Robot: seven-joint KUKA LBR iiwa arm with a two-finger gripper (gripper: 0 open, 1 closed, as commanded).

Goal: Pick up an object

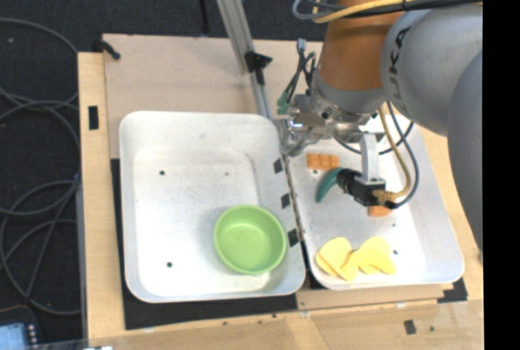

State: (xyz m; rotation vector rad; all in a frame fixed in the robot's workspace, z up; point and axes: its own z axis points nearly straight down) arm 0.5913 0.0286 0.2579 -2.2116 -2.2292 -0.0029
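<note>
While my tool (313,144) hangs over the right bin's (431,259) upper-left corner, grip state unreadable, orange block (322,162) and teal piece (327,183) crowd below; I risk clipping the bin wall.

The left bin (162,178) is mostly bare floor, open to reach, with a green bowl (250,239) near its front right corner. In the right bin (439,259), the arm (366,40) covers the back; an orange block (322,161), a teal piece (327,182) and yellow pieces (355,257) crowd the middle and front.
</note>
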